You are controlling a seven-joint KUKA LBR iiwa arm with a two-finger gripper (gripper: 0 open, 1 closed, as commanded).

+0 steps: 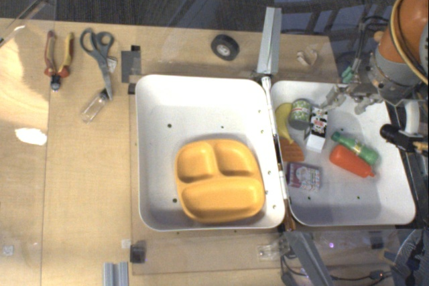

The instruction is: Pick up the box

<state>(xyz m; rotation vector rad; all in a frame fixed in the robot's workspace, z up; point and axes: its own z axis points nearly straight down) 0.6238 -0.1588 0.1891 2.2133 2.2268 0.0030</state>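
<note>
Pincer (348,86) state: cannot tell; it hovers beyond the box (317,129). Box stands in the right bin (395,211), long axis running up-down in view, touching the green can (301,112), beside the carrot (352,159).

Even overhead light, moderately bright — strong glare patch on bench (20,87) at left edge. Soft shadows inside left bin (201,97) — slight overall softness, arm (409,23) blurred at right.

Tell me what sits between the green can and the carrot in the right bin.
The camera view shows a small white box between the green can and the carrot, close against the can, with bare bin floor toward the carrot.
</note>
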